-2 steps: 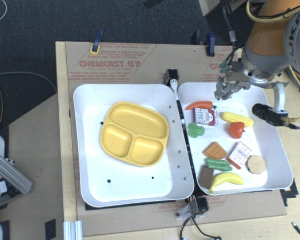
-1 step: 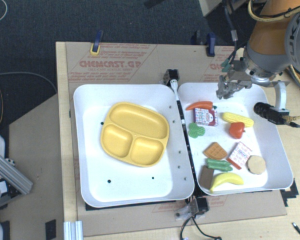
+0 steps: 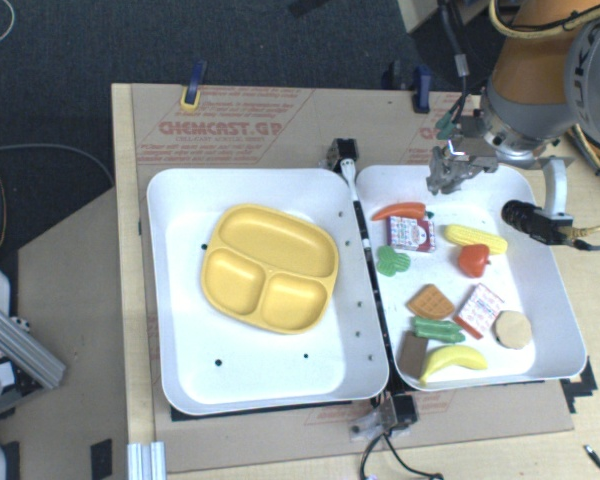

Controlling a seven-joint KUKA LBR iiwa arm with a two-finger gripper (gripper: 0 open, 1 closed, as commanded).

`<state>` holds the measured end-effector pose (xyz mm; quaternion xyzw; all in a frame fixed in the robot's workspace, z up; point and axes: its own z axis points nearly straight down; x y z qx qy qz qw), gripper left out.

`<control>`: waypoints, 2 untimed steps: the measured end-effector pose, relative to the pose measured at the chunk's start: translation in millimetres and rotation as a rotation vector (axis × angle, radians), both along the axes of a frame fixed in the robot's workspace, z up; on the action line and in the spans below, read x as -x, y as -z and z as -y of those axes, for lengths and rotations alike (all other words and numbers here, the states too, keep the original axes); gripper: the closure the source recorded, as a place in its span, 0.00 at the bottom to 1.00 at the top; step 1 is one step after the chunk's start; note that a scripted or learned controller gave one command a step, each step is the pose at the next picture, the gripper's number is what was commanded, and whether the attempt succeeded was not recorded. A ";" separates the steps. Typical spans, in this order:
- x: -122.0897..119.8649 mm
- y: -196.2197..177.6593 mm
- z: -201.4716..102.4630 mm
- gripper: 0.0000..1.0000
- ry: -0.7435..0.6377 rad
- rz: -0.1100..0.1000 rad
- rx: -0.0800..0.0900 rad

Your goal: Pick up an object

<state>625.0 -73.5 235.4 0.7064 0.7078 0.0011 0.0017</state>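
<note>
My gripper (image 3: 450,176) hangs over the far end of the right bin (image 3: 555,303), with nothing visibly held. Just below it lie an orange carrot (image 3: 400,210) and a red-and-white packet (image 3: 411,233). Further right are a yellow corn cob (image 3: 477,237) and a red tomato (image 3: 473,260). A green leafy piece (image 3: 392,261) sits by the bin's left wall. Nearer the front are a waffle (image 3: 432,301), a green pickle (image 3: 438,330), a white packet (image 3: 480,308), a round cookie (image 3: 513,329), a banana (image 3: 452,361) and a brown block (image 3: 412,351).
The left bin (image 3: 180,298) holds a yellow divided plate (image 3: 270,268). A black divider strip (image 3: 365,258) runs between the two bins. Both bins rest on a cardboard sheet (image 3: 240,128) held by clamps at the far edge.
</note>
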 end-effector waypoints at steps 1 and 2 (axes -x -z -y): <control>9.8 6.4 -3.7 1.00 0.002 -0.006 -0.001; 6.5 20.3 4.2 1.00 0.003 -0.007 -0.001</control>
